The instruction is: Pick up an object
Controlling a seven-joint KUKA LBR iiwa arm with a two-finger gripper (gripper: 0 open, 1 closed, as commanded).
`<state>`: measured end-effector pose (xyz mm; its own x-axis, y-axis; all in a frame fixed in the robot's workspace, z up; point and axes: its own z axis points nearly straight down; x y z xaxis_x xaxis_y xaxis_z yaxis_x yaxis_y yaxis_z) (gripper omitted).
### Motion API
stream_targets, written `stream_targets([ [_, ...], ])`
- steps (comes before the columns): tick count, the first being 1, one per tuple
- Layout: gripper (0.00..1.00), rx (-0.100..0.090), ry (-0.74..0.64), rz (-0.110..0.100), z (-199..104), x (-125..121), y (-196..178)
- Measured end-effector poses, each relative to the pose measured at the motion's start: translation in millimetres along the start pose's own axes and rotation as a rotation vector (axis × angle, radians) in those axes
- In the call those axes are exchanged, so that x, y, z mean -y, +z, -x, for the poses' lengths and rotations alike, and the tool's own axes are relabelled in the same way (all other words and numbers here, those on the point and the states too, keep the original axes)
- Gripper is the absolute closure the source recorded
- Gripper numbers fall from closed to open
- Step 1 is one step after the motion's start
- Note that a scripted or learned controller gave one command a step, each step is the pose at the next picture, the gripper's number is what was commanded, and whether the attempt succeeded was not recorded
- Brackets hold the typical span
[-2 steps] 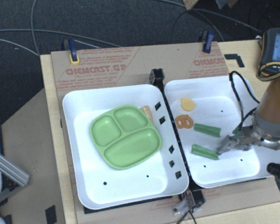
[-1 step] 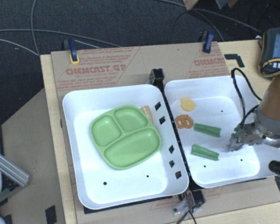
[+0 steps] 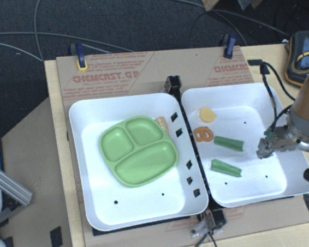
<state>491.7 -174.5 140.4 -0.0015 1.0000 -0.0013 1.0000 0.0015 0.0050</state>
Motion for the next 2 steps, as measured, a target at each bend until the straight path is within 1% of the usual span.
stream_targets([
  [1, 1.0, 0.001, 0.0, 0.003, 1, 1, -64],
  [2, 1.0, 0.001, 0.0, 0.001, 8, 0, -110],
])
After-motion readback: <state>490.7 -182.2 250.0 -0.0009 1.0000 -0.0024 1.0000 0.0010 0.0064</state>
